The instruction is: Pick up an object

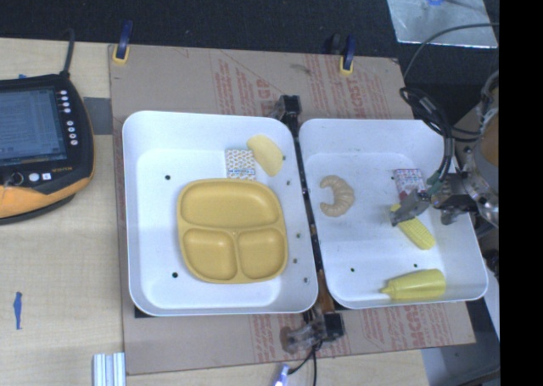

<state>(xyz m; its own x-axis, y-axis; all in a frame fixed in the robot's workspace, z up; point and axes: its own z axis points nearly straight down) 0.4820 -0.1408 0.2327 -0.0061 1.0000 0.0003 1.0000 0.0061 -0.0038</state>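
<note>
Grey gripper (413, 206) sits low in the right bin (356, 287), partly covering a yellow corn piece (418, 233); if its fingers are closed, I cannot tell.

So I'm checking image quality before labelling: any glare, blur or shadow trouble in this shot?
Camera view: even light; the left bin shows a bright washed-out patch along its left floor; soft shadows lie under the yellow tray; the gripper over the right bin looks dark and smeared; the packet print is unreadable.
</note>
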